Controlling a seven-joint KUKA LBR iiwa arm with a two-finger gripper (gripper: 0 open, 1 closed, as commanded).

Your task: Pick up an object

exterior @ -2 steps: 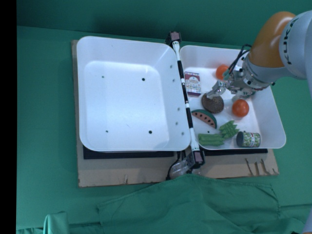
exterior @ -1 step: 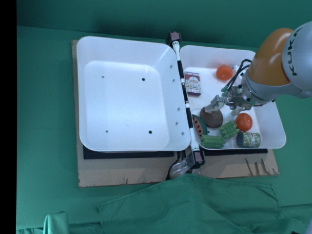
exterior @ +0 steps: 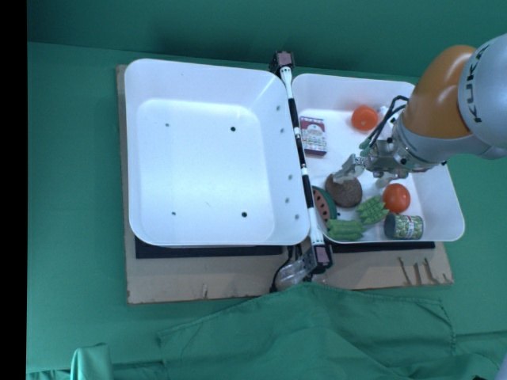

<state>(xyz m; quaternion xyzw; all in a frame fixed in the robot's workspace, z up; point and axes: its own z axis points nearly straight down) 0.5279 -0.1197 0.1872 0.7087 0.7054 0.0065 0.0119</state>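
- Camera view: you have the grey arm with its orange band (exterior: 444, 93) reaching in from the right, and its end effector (exterior: 351, 169) sits low inside the right-hand shallow white bin (exterior: 444, 220), just above a brown rounded coconut-like object (exterior: 344, 191) near the middle of that bin.
- You cannot tell from this angle whether the end effector is open, closed or gripping; the metal parts blur together over the brown object, and nothing is plainly seen held.
- The brown object looks like the likely target, judging from how closely the end effector hangs over it. It lies toward the bin's left wall, beside a watermelon-slice toy (exterior: 323, 204) that rests against the divider.
- Note the crowding: green pea pods (exterior: 358, 218) lie along the near edge of the bin, an orange-red ball (exterior: 396, 198) sits just right of them, and a small green-labelled can (exterior: 405, 227) lies on its side in the near right corner. A descent here risks nudging neighbours.
- Farther back, a red-and-white small carton (exterior: 313, 134) lies by the divider and a second orange ball (exterior: 364, 118) sits toward the far edge, both well apart from the end effector.
- The left-hand large white bin (exterior: 158, 93) shares the brown board on the green-covered table (exterior: 71, 212), ready as a likely drop-off.
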